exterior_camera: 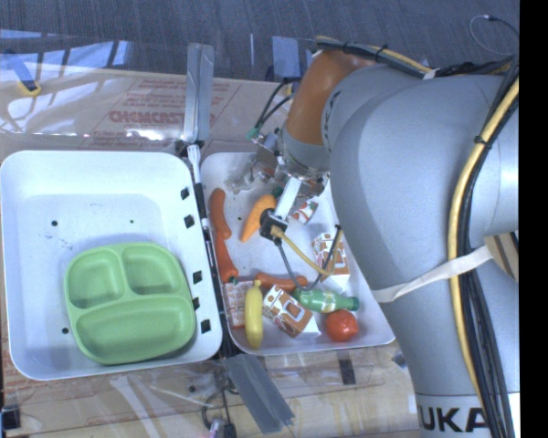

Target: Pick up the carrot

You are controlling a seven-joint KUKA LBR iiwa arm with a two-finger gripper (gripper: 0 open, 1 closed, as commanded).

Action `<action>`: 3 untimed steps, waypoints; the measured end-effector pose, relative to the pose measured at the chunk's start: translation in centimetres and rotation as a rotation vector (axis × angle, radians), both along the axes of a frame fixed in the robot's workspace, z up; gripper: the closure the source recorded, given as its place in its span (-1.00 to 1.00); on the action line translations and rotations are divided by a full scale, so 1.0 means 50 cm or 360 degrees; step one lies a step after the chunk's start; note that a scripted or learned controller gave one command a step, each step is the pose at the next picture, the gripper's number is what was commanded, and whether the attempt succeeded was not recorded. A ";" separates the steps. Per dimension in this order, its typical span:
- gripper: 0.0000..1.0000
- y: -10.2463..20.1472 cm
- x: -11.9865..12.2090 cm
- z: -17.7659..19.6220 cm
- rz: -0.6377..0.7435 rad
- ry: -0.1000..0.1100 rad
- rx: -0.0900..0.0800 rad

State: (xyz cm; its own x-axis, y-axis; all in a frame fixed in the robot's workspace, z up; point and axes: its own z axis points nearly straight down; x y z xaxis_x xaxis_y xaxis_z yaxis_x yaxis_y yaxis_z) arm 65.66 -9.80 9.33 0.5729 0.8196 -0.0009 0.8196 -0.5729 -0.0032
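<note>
Two bins sit side by side. The right bin (247, 255) is crowded: the carrot (255, 219) lies tilted in its upper left part, just beside a red sausage (217, 212) that runs along the left wall. The gripper (267, 179) hangs close over the carrot's upper end; apart or together, I cannot tell. A little bare floor separates the carrot from a banana (253, 314). The left bin (36, 185) holds a green plate (128, 301), and its upper half is open.

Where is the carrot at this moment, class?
In the camera view, the carrot lies tilted in the upper-left part of the right bin, just right of a red sausage and well above the banana.
</note>
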 end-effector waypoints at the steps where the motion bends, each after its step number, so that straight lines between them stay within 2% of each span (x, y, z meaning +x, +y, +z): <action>1: -1.00 0.018 0.000 0.199 0.0125 -0.0003 0.0000; 2: -1.00 0.003 -0.001 -0.004 0.0814 0.0001 0.0002; 3: 1.00 0.004 0.000 0.018 0.0821 0.0002 0.0002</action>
State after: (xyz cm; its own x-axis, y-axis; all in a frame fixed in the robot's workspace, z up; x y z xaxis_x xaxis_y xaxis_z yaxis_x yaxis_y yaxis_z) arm 65.69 -9.62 10.20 0.0941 0.9956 -0.0002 0.9955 -0.0941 -0.0046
